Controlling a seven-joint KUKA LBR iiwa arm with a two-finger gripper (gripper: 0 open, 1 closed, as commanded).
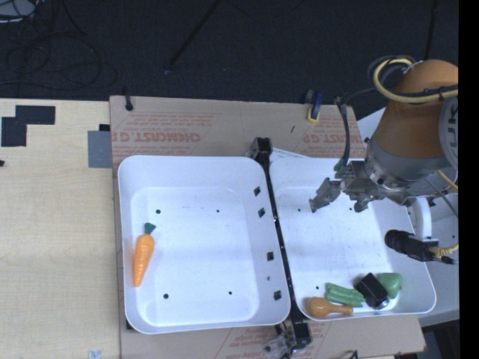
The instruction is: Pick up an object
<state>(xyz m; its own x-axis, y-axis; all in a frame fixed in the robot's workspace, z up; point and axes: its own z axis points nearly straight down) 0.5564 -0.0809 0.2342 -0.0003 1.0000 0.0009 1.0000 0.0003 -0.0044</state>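
Observation:
My gripper point(343, 199) hangs over the upper middle of the right bin point(299, 172), open, with nothing between its fingers point(323, 197). An orange toy carrot point(142, 254) with a green top lies at the left side of the left bin point(194, 164). In the right bin's front corner sit an orange pear-shaped toy point(328, 307), a green pod-like toy point(344, 295), a black block point(372, 290) and a light green piece point(390, 281). These lie well in front of the gripper and apart from it.
A black divider point(272, 223) runs between the two bins. The bins rest on a cardboard sheet point(194, 126). The arm's orange band point(419, 111) and grey wrist stand over the right bin's far right side, with cables beside it.

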